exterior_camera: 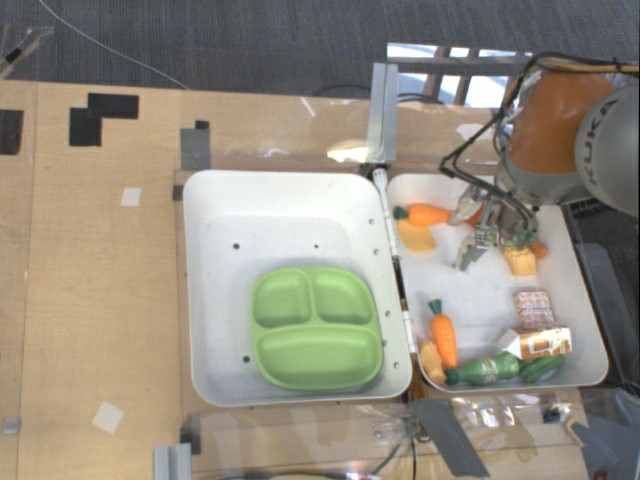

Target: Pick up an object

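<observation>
Fingers (478, 243) hang over the upper part of the right bin (590, 308), pointing down at its white floor; they seem slightly parted with nothing between them, though they are small and glinting. Above them the grey arm (600, 148) with its orange band (550, 118) comes in from the right, cables looping around the wrist.

Just left of the fingers lie a carrot (428, 214) and a yellow block (417, 237), touching each other near the bin's upper left corner. Just right of the fingers sits a small yellow piece (520, 260) with something green and orange beside it, too tangled to name. Lower down lie a pink packet (533, 308), a white and orange carton (540, 344), a green bottle (490, 369) along the bottom edge, and a second carrot (443, 336) standing off to its left.

In the left bin (210, 268) a green divided plate (317, 327) rests at the lower middle.

Both bins sit side by side on a pale wooden tabletop (90, 298), which bears black square markings at its upper left and small pale tags. Metal brackets stand at the bins' corners. Beyond the tabletop lies dark grey carpet (250, 28) with a thin cable running across it.
</observation>
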`<act>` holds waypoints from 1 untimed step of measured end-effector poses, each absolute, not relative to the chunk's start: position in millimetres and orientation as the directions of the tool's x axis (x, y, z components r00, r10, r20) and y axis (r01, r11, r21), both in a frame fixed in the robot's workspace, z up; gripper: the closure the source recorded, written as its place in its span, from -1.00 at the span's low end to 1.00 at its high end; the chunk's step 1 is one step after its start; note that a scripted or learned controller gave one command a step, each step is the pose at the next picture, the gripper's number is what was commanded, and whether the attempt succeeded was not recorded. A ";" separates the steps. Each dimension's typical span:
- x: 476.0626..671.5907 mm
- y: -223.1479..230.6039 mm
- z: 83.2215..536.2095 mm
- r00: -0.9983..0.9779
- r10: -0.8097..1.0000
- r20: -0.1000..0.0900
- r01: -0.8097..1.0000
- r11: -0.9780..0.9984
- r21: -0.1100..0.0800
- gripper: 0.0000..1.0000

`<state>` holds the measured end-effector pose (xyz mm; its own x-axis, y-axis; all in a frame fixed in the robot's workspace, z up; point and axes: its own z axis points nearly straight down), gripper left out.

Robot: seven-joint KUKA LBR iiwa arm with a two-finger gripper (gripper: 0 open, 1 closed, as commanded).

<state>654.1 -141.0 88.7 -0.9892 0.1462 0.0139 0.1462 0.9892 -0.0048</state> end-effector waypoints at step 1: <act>578.6 -178.4 89.5 -0.979 0.201 -0.013 0.201 0.980 -0.002 -1.00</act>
